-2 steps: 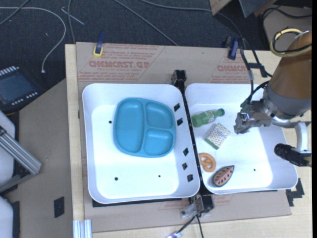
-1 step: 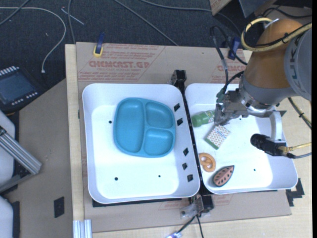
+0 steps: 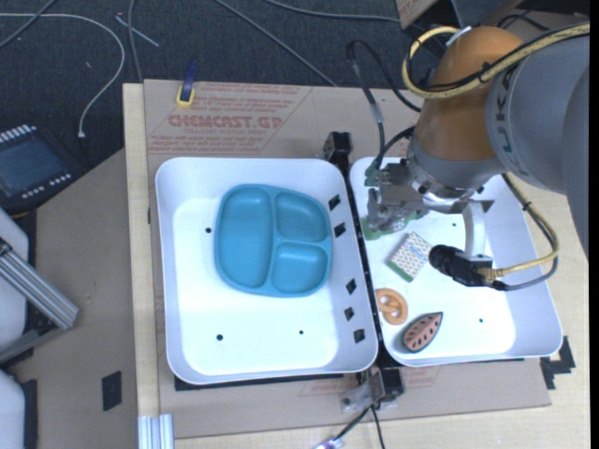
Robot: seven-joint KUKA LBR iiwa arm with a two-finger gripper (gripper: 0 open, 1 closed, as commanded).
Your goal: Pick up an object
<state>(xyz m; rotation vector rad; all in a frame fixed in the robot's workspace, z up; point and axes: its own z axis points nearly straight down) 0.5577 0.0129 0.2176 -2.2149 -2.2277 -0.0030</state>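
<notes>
Brown, leaf-shaped object [image 3: 422, 331] lies nearest the camera, at the front of the right bin [image 3: 524, 330], close to its front wall. Just behind and left of it: a small orange pretzel-like ring [image 3: 391, 305], near the divider between the bins. Further back, a small patterned green-and-white block [image 3: 410, 254] sits tilted on the bin floor, apart from the ring. To its right a black cylindrical fitting [image 3: 456, 264] with a yellow cable [image 3: 524, 267] overhangs the bin.

Left bin [image 3: 187, 297] holds a blue three-compartment plate [image 3: 274, 239], lying flat, roughly central, toward the back half.

Gripper [image 3: 387, 211] is low over the back left part of the right bin, just behind the patterned block. Finger state: cannot tell, the metal parts merge in this view. Nothing visibly between them.

Behind: grey arm [image 3: 543, 120] with its orange band [image 3: 468, 92] enters from the right. Both bins rest on a cardboard sheet [image 3: 234, 120] with red print. Dark floor with loose cables [image 3: 94, 26] farthest back.
</notes>
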